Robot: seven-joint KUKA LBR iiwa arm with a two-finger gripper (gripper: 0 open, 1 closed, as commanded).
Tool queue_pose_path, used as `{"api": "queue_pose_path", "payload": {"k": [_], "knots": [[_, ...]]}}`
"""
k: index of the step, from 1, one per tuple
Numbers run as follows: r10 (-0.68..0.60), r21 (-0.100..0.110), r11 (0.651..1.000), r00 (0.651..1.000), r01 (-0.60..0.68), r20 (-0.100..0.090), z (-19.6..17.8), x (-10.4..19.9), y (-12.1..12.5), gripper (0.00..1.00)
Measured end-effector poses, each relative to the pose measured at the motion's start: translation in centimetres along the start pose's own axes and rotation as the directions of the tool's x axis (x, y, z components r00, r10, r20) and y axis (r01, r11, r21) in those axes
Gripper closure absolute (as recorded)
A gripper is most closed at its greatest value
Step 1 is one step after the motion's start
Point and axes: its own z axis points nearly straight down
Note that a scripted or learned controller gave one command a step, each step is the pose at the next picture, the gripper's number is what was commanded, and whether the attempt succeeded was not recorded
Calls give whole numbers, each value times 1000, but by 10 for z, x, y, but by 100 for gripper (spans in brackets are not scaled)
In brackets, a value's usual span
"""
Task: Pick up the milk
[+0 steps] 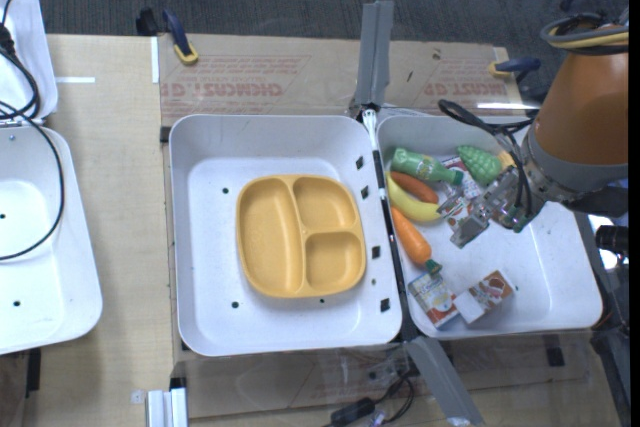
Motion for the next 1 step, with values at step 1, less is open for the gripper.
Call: {"api": "queue_pose_path", "payload": {"k": [1], "knots": [[-2,1,1000,1000,2,1,-8,-1,0,100]]}}
